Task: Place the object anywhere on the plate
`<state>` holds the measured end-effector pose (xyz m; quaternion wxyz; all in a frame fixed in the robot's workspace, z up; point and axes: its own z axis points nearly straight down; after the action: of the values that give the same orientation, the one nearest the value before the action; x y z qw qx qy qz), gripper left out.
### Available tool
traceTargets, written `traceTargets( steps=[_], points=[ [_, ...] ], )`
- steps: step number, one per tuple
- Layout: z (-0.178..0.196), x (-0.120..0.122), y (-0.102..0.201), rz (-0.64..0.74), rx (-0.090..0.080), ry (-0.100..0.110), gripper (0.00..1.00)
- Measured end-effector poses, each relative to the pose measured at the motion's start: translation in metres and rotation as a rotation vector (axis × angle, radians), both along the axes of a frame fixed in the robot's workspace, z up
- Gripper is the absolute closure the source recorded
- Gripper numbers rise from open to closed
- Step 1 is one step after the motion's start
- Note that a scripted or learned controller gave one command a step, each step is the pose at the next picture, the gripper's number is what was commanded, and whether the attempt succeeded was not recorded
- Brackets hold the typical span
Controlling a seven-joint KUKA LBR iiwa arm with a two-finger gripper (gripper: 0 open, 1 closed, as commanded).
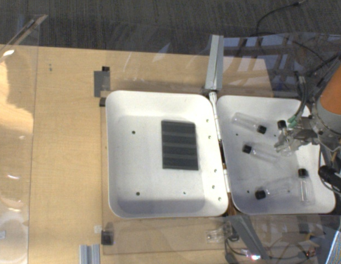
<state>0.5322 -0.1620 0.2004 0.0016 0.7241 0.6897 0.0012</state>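
A dark grey ribbed plate (179,144) lies flat in the middle of the left bin (126,191). Several clear tubes with black caps lie scattered in the right bin (239,199): one tube (246,122) at the upper left, another tube (257,152) in the middle, and a third tube (272,191) near the front. A further tube (303,187) lies upright in the view at the front right. My gripper (286,141) hangs low over the right bin's middle right, just right of the middle tube. A black cap (281,124) shows just above it.
A metal bracket (214,62) stands behind the seam between the bins. Cables and dark framework (302,54) crowd the back right corner. The wooden bench (55,147) spreads out to the left.
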Motion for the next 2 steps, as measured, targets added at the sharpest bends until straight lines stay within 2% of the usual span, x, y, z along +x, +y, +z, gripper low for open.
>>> traceTargets(
  steps=[1,2],
  points=[
    [-0.045,0.057,0.046,-0.003,0.001,0.001,1.0],
    [-0.014,0.112,0.179,-0.182,0.003,-0.001,1.0]
  ],
)
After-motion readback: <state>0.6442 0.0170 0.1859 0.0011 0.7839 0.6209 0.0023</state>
